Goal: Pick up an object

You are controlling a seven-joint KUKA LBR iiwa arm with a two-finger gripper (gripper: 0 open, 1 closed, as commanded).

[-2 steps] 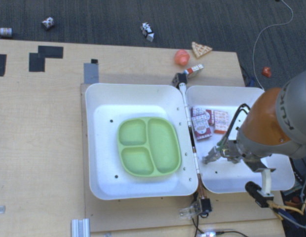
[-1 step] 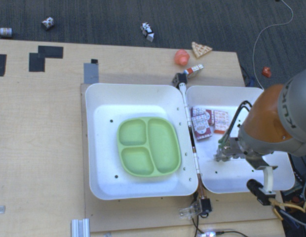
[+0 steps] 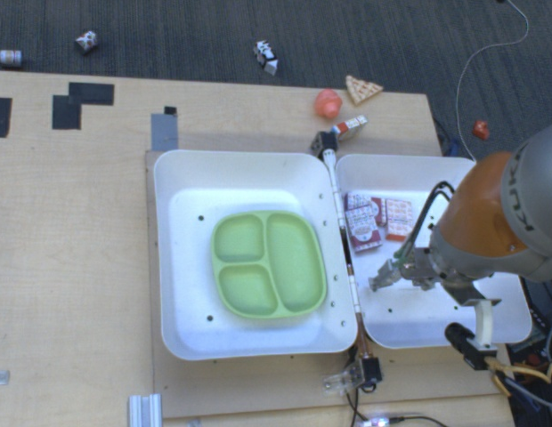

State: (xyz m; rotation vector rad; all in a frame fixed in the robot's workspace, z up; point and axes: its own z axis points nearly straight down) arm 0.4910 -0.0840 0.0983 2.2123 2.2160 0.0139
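- Your gripper (image 3: 383, 280) hangs over the right bin (image 3: 418, 327); whether it's wide or narrow, you cannot tell.
- The packets (image 3: 376, 218) lie at that bin's far left.
- A green tray (image 3: 269, 265) sits in the left bin (image 3: 182, 265).
- The bench (image 3: 71, 265) is pale wood; dark carpet (image 3: 187, 16) lies beyond.

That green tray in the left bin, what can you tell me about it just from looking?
The green tray is a pale lime, rounded-rectangle dish that looks like smooth plastic. Raised ridges split it into three compartments: two smaller ones on the left, one above the other, and a long one down the right side. Nothing lies in any of them. It sits flat, turned slightly askew, near the middle of the left white bin, resting on the bin's floor. Nothing else touches it; the robot's arm is over the other bin.
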